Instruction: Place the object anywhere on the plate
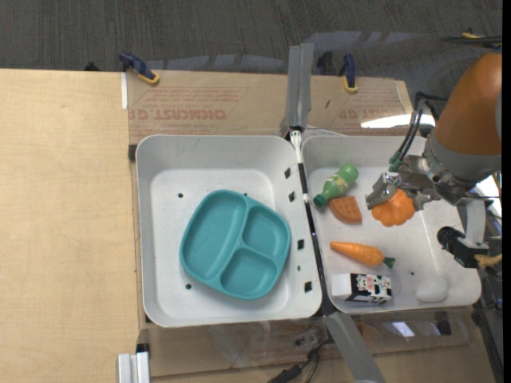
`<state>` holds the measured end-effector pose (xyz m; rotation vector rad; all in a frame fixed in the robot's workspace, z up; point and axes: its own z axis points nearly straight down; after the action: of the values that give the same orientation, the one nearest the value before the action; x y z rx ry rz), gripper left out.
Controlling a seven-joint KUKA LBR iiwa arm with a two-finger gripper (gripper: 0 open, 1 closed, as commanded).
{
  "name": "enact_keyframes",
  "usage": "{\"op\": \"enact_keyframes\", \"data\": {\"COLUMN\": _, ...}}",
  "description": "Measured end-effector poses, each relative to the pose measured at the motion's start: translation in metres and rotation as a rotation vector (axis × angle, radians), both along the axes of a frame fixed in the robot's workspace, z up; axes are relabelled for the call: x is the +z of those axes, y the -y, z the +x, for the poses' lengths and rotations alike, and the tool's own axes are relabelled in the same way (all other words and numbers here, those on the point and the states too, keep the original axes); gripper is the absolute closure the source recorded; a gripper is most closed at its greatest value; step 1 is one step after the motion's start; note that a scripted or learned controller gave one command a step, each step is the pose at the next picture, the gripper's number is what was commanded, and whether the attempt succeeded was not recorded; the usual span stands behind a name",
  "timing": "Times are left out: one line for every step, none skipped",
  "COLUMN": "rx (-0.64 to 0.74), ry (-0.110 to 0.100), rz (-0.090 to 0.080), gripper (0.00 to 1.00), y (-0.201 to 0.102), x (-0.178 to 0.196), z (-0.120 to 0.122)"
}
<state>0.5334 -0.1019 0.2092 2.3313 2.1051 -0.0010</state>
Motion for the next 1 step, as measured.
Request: {"op": "enact_keyframes", "data": {"rx": 0.076, "ry": -0.003, "rz": 0.0, "gripper": 1.0, "y": -0.1006, "x": -0.0186, "z": -0.005}}
